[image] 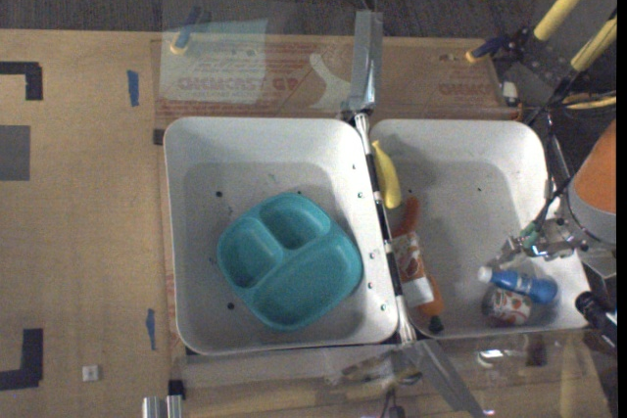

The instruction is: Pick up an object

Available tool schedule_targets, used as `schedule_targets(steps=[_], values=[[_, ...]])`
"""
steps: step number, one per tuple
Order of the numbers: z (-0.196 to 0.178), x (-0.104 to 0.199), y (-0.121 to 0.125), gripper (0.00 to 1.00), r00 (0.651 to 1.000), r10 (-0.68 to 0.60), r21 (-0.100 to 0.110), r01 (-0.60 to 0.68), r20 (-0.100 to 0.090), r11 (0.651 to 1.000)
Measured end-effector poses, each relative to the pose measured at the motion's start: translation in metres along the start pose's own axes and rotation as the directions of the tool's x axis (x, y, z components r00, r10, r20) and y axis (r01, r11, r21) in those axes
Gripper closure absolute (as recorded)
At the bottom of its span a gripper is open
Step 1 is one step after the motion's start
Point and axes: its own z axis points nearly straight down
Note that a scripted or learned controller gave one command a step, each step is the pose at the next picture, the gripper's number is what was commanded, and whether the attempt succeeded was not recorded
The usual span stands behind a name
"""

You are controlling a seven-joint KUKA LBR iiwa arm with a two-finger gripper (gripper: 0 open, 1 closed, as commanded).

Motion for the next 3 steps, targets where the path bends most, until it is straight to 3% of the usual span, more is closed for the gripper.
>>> schedule_targets(steps=[1,2,3], values=[[0.028,0.01,0.079,0.0,1.0,0.028,-0.003,-0.028,0.003,1.0],[-0.053,0.024,0.053,0.0,0.974,0.226,-0.003,-0.226,0.003,0.974],[0.001,0.003,0.006,0.0,0.985,0.175,0.001,-0.175,0.001,0.985]])
